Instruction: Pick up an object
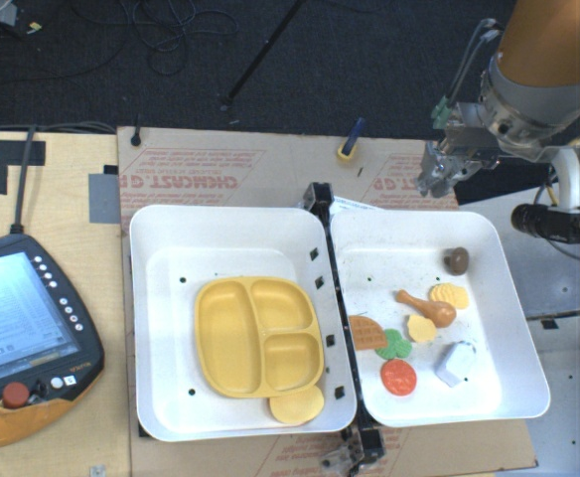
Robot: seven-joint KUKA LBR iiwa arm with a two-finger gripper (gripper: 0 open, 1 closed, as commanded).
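My gripper [437, 180] hangs above the far edge of the right bin [513, 266], with nothing visible between its fingers. Below it in that bin lie several toy foods: a brown ball [456, 259], a yellow ridged piece [450, 294], an orange drumstick [428, 306], a small yellow slice [421, 329], a brown bread piece [365, 333], a green leafy piece [393, 345], a red tomato [398, 377] and a pale grey block [456, 364]. All of them rest on the bin floor, apart from the gripper.
The left bin [161, 256] holds a yellow divided tray [259, 336] and a yellow disc [296, 404] at its near edge. A black divider [330, 286] runs between the bins. A teach pendant [27, 326] lies at the left on the bench.
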